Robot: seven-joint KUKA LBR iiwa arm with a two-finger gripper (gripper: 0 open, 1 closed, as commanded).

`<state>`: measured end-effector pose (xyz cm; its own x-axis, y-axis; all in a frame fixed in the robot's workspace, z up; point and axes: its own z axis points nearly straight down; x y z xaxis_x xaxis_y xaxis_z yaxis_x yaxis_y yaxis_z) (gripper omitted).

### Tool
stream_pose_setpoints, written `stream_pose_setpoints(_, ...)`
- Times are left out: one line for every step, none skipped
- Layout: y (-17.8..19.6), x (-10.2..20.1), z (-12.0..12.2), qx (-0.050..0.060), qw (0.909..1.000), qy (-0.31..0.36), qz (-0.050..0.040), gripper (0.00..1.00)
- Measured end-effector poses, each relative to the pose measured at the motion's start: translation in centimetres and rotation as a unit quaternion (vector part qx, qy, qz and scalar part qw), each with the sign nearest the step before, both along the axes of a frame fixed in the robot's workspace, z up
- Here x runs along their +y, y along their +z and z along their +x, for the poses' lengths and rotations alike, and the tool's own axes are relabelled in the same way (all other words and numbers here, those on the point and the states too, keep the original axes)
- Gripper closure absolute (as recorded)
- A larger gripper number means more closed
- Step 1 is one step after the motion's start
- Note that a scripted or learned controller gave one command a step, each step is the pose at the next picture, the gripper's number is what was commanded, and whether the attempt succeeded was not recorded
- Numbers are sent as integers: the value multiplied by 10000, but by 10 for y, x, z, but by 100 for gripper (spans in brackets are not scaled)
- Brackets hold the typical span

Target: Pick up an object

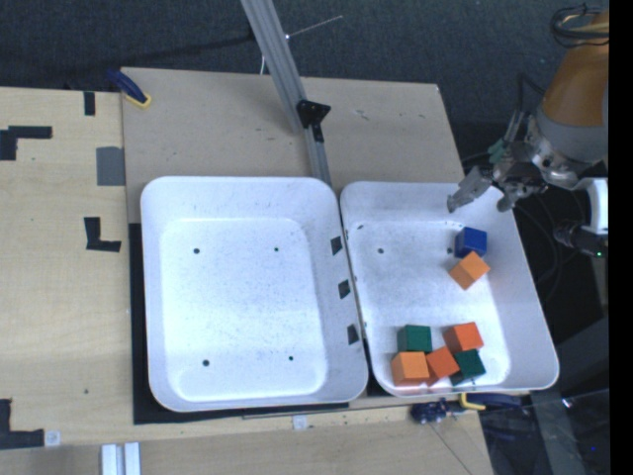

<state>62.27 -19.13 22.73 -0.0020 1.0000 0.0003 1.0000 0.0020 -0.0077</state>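
Note:
Several small cubes lie in the right bin (381, 216). A blue cube (472, 238) and an orange cube (469, 269) sit near its right wall. At its near end, a green cube (414, 338), orange cubes (464, 335) (408, 366) and a dark green cube (470, 365) cluster together. My gripper (485, 198) hovers over the bin's far right corner, just beyond the blue cube. Its fingers (462, 198) are spread open with nothing between them.
The left bin (158, 206) sits beside the right one, their rims touching. A slanted metal pole (287, 67) runs down from the top to the gap between the bins. The grey and orange arm (579, 87) stands at the right edge.

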Motion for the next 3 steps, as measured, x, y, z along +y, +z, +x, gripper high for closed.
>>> stream_pose_setpoints(-59, 10, -1, 1, 10000, 1, 2, 0)
stream_pose_setpoints(-113, 6, -2, -95, 10000, 4, -29, 0)
stream_pose_setpoints(-102, 8, -1, -93, 10000, 15, -19, 100)
